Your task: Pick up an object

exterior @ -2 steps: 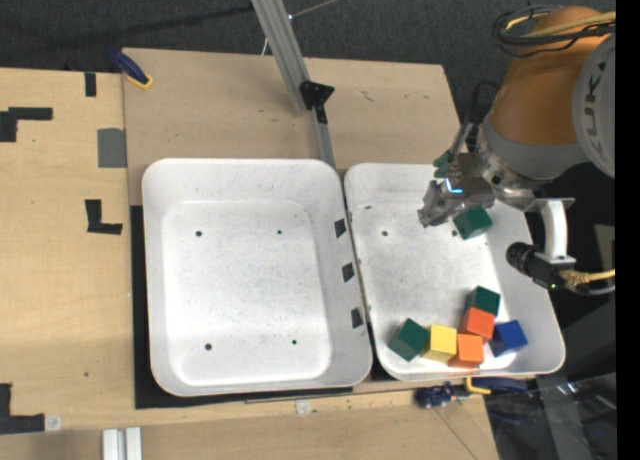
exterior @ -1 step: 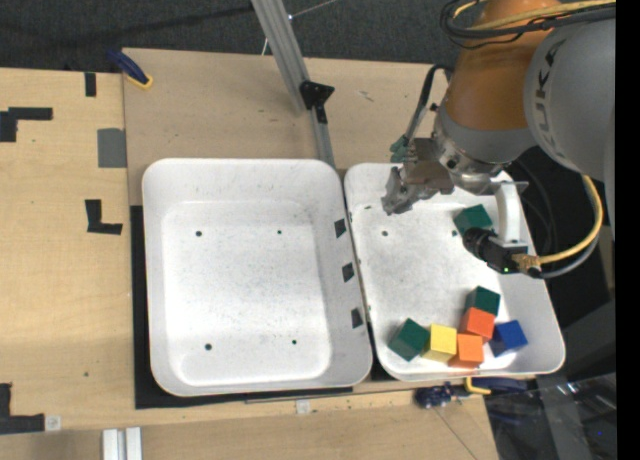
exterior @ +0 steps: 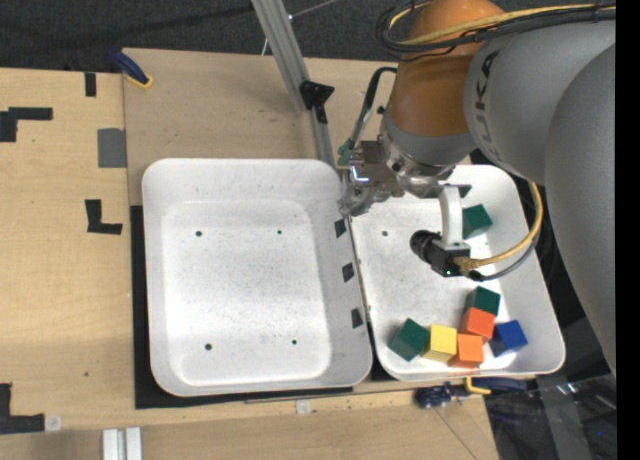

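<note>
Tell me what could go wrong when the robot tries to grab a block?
The hand hangs over the rim where the two bins meet, away from the blocks. Going straight down, it might bump the rim of the right bin or grab nothing. The yellow block sits squeezed between a green block and an orange block, so the hand may just shove them.

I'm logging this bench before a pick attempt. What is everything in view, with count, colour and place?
bins: two, white, side by side; left, right
green blocks: three, right bin; far right, mid right, near edge
orange blocks: two, right bin, near right
yellow block: one, between green and orange
blue block: one, near right corner
blue clamps: two, bench edges
metal rail: one, grey, slanting
arm: one, grey, orange band, over right bin
</note>
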Available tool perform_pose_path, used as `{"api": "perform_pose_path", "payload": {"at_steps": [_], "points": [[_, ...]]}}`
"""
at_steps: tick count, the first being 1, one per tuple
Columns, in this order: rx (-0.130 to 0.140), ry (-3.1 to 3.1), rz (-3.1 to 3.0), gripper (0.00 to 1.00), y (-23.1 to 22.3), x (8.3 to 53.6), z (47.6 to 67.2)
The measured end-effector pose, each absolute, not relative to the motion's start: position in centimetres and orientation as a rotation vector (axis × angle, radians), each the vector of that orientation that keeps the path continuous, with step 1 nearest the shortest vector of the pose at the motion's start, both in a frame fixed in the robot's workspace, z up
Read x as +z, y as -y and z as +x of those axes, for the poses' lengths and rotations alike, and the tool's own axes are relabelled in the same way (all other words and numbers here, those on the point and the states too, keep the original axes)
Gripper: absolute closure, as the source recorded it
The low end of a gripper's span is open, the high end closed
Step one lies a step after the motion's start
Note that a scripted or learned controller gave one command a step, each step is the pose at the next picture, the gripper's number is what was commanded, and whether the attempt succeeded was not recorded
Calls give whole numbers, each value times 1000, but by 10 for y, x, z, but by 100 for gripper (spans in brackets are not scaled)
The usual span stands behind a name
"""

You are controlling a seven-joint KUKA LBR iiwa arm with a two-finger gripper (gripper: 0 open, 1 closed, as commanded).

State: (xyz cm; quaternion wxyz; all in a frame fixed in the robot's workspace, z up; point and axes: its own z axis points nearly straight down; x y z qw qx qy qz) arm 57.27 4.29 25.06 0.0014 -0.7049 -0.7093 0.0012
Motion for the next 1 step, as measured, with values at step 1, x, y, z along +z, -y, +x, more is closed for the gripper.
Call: {"api": "perform_pose_path", "payload": {"at_steps": [1], "points": [[3, 2227, -2213, 100, -94, 233, 582]]}}
